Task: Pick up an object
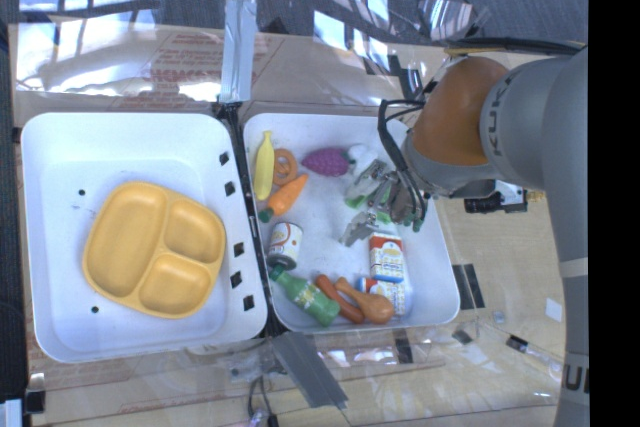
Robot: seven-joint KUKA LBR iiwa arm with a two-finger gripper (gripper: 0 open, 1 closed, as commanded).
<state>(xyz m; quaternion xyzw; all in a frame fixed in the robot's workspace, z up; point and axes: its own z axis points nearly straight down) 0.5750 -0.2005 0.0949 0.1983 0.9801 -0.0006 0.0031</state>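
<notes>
Grey arm (pixel 540 125) with its orange band bulks up closest to us on the right of the frame, and we follow it down to the jaws (pixel 385 200), low over the right bin (pixel 437 260), just right of that bin's middle. We cannot tell whether the jaws are open or closed; the metal there is a tangle from this angle, and we see nothing clearly held between them.

Right bin is where the pickings are. Along its left wall, a yellow banana (pixel 263 165) stands lengthwise with a carrot (pixel 285 195) leaning beside it, and a purple grape bunch (pixel 326 161) sits toward the upper middle. Below those, a small can (pixel 285 240) lies on its side. Across the bottom edge we have a green bottle (pixel 305 295) and an orange sausage-like toy (pixel 358 303) jammed together, with a white carton (pixel 386 265) just under the jaws.

We judge the carton or the bare floor beside it to be the target, since the jaws sit right above it; the crowded bottom row looks harder to enter cleanly.

Over in the left bin (pixel 50 215), a yellow divided tray (pixel 152 247) lies flat, well apart from the action and, we'd say, waiting as a drop place.
</notes>
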